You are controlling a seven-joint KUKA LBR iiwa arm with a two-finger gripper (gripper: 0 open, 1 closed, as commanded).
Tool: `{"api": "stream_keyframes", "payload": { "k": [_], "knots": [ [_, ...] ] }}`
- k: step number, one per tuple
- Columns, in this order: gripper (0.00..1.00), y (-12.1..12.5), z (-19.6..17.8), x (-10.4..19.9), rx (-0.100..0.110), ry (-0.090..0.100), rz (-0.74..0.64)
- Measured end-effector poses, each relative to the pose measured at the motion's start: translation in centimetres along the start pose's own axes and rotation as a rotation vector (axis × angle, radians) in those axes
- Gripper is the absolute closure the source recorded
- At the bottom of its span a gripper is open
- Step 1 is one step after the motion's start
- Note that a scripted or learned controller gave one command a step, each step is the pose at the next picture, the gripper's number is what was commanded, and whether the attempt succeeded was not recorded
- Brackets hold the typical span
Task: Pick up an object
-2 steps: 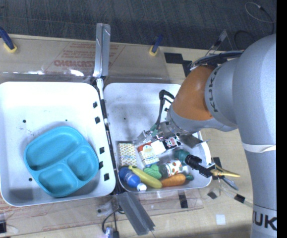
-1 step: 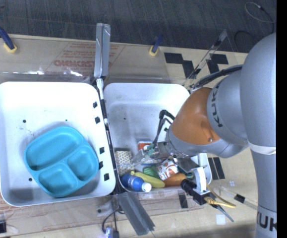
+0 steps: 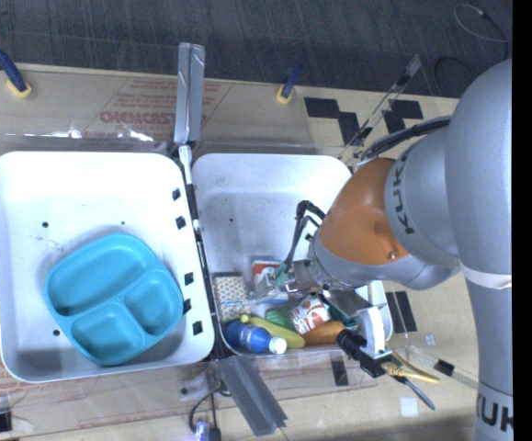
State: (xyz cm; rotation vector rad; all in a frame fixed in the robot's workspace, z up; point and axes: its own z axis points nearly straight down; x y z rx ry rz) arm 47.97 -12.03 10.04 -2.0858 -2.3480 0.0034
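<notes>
Item: blue bottle, lying at the near edge of the right bin amid clutter. I judge it light, rigid, slippery; grip mid-body. End effector above the pile; opening unreadable to me.

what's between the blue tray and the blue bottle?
In the camera view: the bin divider, meaning the left bin's right wall and the right bin's left wall with black clips. Blue tray sits left of it, blue bottle right.
</notes>
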Motion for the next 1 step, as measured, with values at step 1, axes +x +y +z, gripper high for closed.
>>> {"api": "stream_keyframes", "payload": {
  "k": [1],
  "knots": [
    [1.00,0.51,-15.51,6.67,-0.002,0.001,-0.043]
  ]
}}
